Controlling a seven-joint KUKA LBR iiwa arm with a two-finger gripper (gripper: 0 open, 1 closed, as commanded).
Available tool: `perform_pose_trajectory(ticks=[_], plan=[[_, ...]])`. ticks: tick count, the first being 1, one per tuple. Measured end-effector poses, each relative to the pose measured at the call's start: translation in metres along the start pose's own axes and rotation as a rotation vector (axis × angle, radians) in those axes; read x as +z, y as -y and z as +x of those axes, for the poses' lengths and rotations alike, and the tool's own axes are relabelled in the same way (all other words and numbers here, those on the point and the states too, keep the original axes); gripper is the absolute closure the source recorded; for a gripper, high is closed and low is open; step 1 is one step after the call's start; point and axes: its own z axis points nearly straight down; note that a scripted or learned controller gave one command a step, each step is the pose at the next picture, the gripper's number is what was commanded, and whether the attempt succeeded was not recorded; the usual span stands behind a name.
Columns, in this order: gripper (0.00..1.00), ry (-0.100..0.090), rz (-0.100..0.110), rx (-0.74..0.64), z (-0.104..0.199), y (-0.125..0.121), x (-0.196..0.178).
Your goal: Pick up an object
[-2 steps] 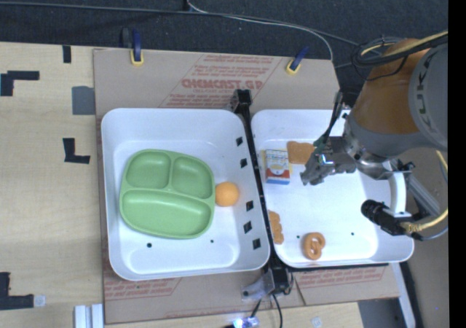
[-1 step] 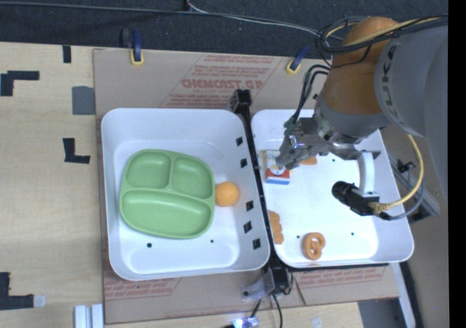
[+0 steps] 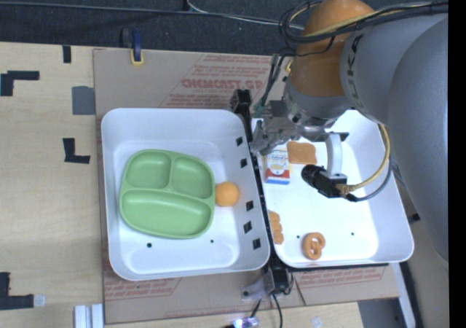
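Arm over the right bin [image 3: 378,243]
My gripper [image 3: 273,141] hangs near its left wall above a small carton [image 3: 277,170]; its opening I cannot tell.

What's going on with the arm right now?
The arm is reaching over the right bin, with its gripper low near that bin's left edge, above a small carton and a tan slice of toast. Nothing is visibly held. A pretzel lies near the bin's front. The left bin holds a green divided plate with an orange ball beside it.
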Motion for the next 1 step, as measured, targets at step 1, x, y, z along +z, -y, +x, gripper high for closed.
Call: perform_pose_trajectory(ticks=[1], plan=[[1.0, 0.001, 0.002, 0.001, 0.0562, -0.0185, 0.0131]])
